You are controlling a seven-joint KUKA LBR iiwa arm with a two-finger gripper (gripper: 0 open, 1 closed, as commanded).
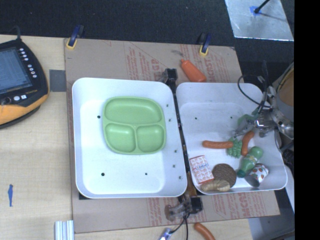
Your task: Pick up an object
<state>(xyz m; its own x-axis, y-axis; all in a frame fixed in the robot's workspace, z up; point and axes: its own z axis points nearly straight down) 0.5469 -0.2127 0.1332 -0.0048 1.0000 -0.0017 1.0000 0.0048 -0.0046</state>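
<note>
Pale wood bench (35,154) under a brown cardboard sheet (145,59) carries what we see: two shallow white bins, glossy with rounded corners, side by side. We count one thing in the left bin (90,179): a matte green plate (134,124), rounded, split into three compartments. In the right bin (210,104) the gripper (248,129) reaches in from the right edge; its metal fingers blur against the clutter, so we cannot tell whether they are spread or closed.

Just at the fingers lie two smooth orange toy carrots, one (218,144) flat to their left, the other (246,142) slanted right below them, with a leafy green piece (246,119) touching them from above. Further below sit a green bottle-shaped toy (249,160), a small patterned can (258,174), a round brown cookie-like disc (224,173), a tan bread-like lump (216,186) and a flat red-and-white packet (200,168).

Outside the bins, an orange toy (192,71) rests on the cardboard, well above the fingers. A teach pendant (17,81) lies far left. Dark floor lies behind the bench.
</note>
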